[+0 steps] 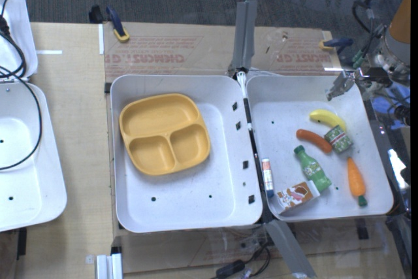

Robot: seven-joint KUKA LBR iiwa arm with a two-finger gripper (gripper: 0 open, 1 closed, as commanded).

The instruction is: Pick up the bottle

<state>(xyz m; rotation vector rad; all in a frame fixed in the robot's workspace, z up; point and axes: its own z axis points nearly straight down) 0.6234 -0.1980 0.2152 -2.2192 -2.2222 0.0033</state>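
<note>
The claw (341,85) hangs over the right bin's (287,108) far rim — its state cannot be told. The bottle (311,168) — green, white-labelled — lies well below it, beside the sausage (314,140) and carton (298,195).

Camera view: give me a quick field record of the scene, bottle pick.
target: green bottle, lying in right bin
beside bottle: small carton, hot dog
other items: banana, can, carrot, tube
left bin: yellow divided plate
claw: at right bin's far right corner, apart from bottle
claw state: cannot tell
</note>
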